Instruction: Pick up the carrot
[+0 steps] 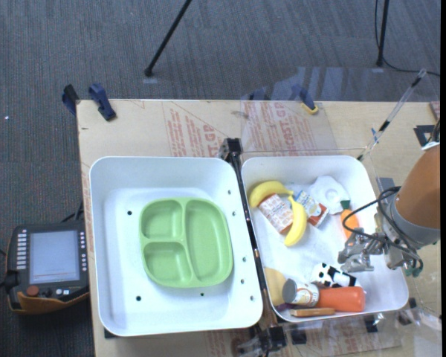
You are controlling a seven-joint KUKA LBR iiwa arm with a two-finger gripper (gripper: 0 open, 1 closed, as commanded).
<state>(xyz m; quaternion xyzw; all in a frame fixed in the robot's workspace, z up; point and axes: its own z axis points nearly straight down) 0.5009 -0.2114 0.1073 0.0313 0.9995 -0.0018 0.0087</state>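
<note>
Carrot not yet lifted.
You are seeing the carrot point(348, 220) lying at the frame's right, in the right bin point(321, 163); the claw point(366, 254) is hovering just below it, grip state unclear.

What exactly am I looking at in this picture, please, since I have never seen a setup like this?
One fixed camera looks down at a slant on a bench with two shallow white bins. The left bin holds a green divided plate. The right bin holds toy food: a banana, small packets, a cow-patterned toy and two orange pieces, one of them by the gripper and probably the carrot. The grey robot arm enters from the right; its gripper sits low over that bin with nothing visibly held. A handheld control pad lies on the floor.
</note>
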